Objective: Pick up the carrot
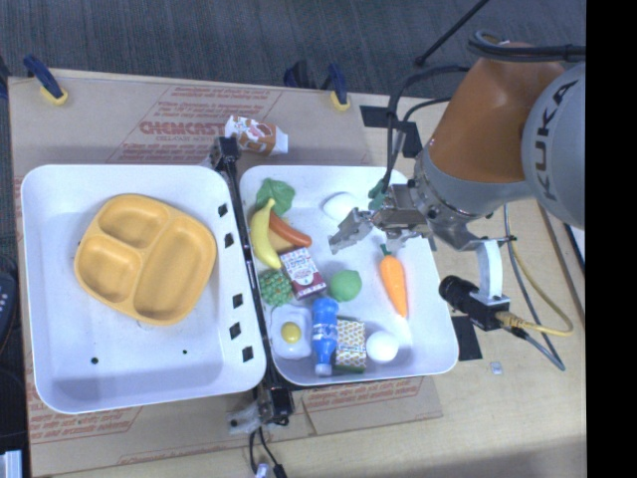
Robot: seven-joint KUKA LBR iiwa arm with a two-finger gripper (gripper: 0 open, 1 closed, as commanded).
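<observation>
Carrot (pixel 395 283) lay in right bin (pixel 438 342) near its right wall, green top toward far edge, tip toward near edge. Gripper (pixel 356 229) hovered just beyond carrot's leafy end, nearer bin's far edge, apart from it. Fingers (pixel 345 235) spread, nothing between them. Green ball (pixel 345 285) sat just left of carrot.

Cardboard sheet (pixel 189 118) under the bins: red print reading "CHEMCAST", large, near the far edge; smaller red lines above and below it, too small to read; further red print on the near edge of the cardboard, illegible; robot arm (pixel 552 118): dark letters "KUKA" running down its grey casing at the right; small red carton (pixel 302 272) in the right bin (pixel 438 312): printed label, not readable.
</observation>
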